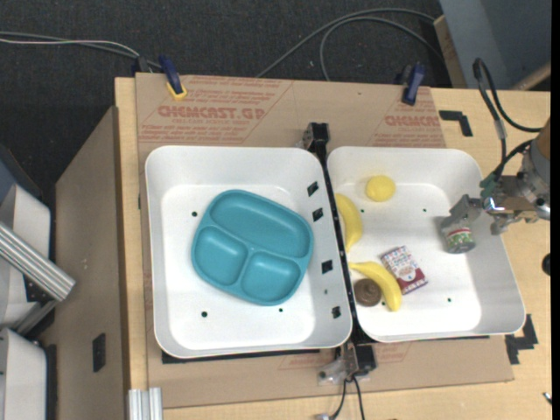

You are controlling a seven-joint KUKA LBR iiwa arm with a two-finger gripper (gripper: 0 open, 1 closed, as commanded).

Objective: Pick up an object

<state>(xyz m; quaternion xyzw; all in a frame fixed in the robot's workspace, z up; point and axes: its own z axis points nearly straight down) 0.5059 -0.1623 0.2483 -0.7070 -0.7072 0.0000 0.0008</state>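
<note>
The right bin (pixel 490 309) holds several items. A small grey-green can (pixel 458 236) lies by the right wall. A red and white packet (pixel 404 269) lies near the middle, next to a banana (pixel 381 283) with a brown end. A yellow ball (pixel 380 188) rests at the back, and a yellow curved piece (pixel 349 220) leans on the left wall. My gripper (pixel 482 214) hangs over the bin's right side with its fingers open. The can sits just below the left fingertip (pixel 462 207), and nothing shows between the fingers.
The left bin (pixel 166 234) bears a teal divided plate (pixel 252 246). A black divider (pixel 325 226) runs between the bins. Cardboard (pixel 262 103) lies beneath them, held by clamps (pixel 173 79) at the back. Cables trail behind.
</note>
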